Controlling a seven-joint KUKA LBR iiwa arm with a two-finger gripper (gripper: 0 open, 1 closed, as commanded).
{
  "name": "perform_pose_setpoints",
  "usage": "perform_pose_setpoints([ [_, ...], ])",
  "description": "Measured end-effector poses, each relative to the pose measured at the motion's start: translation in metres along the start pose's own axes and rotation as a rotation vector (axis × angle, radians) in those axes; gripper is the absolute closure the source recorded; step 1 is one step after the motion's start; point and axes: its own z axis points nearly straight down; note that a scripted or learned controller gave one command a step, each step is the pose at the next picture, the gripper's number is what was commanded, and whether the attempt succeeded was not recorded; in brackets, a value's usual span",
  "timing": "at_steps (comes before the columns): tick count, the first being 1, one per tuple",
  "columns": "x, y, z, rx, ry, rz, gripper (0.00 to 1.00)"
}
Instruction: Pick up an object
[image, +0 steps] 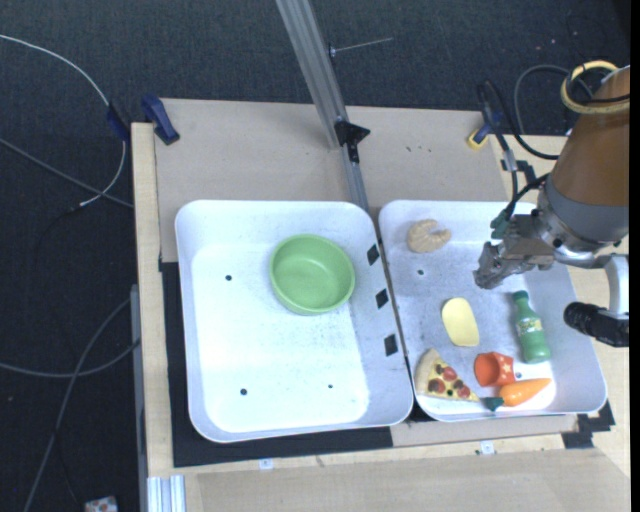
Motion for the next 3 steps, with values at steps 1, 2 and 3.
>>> perform_pose_setpoints([
  [1,0.057,0.009,0.012,0.005,0.001,-0.001,1.00],
  [2,0.111,0.021,0.019,-0.002,-0.002,-0.001,1.00],
  [3,0.175,0.019,0.019,-0.005,-0.001,-0.002,1.00],
])
